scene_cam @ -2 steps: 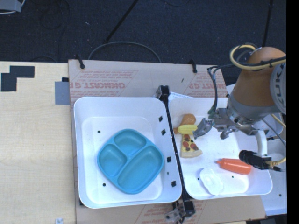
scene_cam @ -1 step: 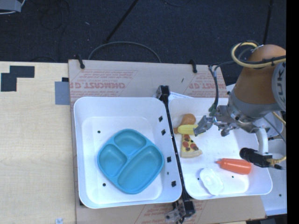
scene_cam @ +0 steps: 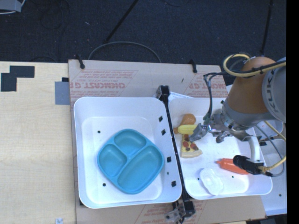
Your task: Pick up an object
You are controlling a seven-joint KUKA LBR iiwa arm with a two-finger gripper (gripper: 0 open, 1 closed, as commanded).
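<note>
- Here, at the far left, the pale wooden table carries a few dark flat patches near its upper edge.
- A cardboard sheet with red print lies under both bins and shows above them.
- The left bin is white and shallow, and it holds a blue divided plate with three compartments, lying flat and turned at an angle, toward the lower middle of that bin.
- A black divider strip runs between the two bins where their rims meet.
- The right bin holds several small things in its left half: a brown rounded piece near the top, a yellow banana-like piece just below and touching it, and a toy pizza slice just below that.
- A white crumpled lump lies near the lower rim of the right bin.
- An orange carrot-like toy lies to the right of the pizza slice, with a black part of the rig over its right end.
- The claw hangs low just beside the right end of the yellow piece and above the pizza slice; whether it is spread or pressed together cannot be told, and nothing is visibly pinched.
- The grey arm with its orange band fills the right side over the bin.
</note>
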